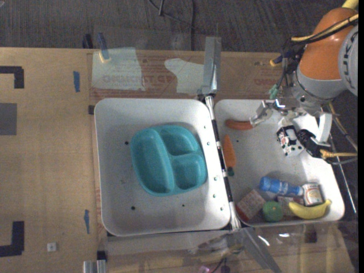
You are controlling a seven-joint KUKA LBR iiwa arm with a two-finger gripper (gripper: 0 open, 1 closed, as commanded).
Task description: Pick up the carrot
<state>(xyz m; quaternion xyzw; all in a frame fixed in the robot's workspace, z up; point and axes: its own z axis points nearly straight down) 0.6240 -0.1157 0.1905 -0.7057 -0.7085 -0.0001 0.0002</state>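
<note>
The carrot (228, 151) lies in the right bin (259, 164), on the bin's left side, close along the wall that it shares with the left bin (114, 129). I cannot tell if it touches that wall. It is long and orange, and its long way runs up and down in the camera view, the same way as the wall. The end effector (280, 117) hangs over the top part of the right bin, near the far edge. So the carrot is to the left of it in the view and a bit lower down, with bare white floor between them. I cannot tell if the end effector is spread or pressed together, because it is too mixed up with the other robot parts to see. The carrot is not in it. A reddish sausage (239, 124) lies sideways just above the carrot's top end, between the carrot and the end effector, so I think it could get bumped or grabbed by mistake. I think the end effector must go left and down, then close across the carrot's thin way. The wall is so near that there may be little room on that side.
</note>
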